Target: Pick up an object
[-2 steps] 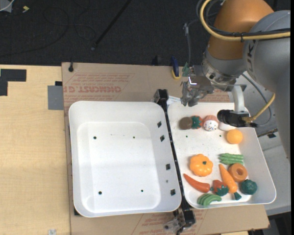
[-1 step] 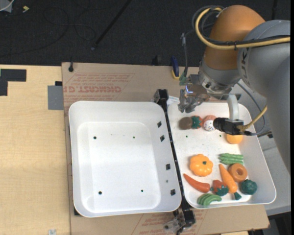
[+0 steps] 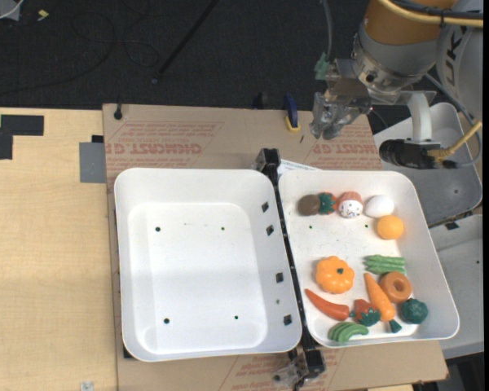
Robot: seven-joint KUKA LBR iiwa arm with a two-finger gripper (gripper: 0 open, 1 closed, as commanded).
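The right bin [image 3: 428,243] holds several toy foods: a brown lump [image 3: 309,204], a strawberry-like piece [image 3: 326,201], a speckled white-and-red ball [image 3: 350,206], a white egg [image 3: 380,206], an orange ball [image 3: 389,227], an orange pumpkin [image 3: 335,274], green beans [image 3: 385,263], a carrot [image 3: 379,296], a brown ring [image 3: 398,286], a red chili [image 3: 326,304] and green pieces along the front. My gripper [image 3: 326,125] hangs above the cardboard behind the right bin, well clear of the objects, with nothing seen between its fingers.
The left bin [image 3: 138,259] stands beside the right one, joined by a black clip strip [image 3: 279,243]. A small blue-and-yellow object [image 3: 292,112] stands on the cardboard near the gripper. The wooden bench extends to the left.
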